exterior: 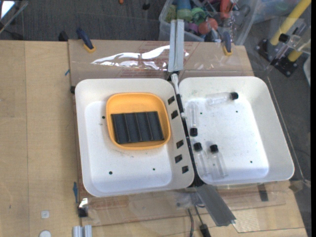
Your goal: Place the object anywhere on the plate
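The object appears to be the dark ridged block [137, 127] — a flat, black rectangular piece with four lengthwise ribs — and it lies flat inside the yellow plate [114, 106], filling most of its floor and touching nothing outside it. The plate, a rounded square dish, sits in the left bin [94, 174], toward that bin's rear half.

Right of the plate, past the divider where the two bins meet, the right bin [269, 162] holds several clear vials with black caps: one vial [221, 98] lies near the bin's rear, level with the plate's far rim; another vial [192, 120] lies lengthwise just beyond the divider; and two more [210, 158] lie close together toward the front, their caps pointing to the rear. Small black tabs [178, 143] run in a row along the left bin's rim just right of the plate.

Behind the plate, crinkled clear film [133, 58] lies on the bench. Whether the gripper is released or clenched I cannot tell.
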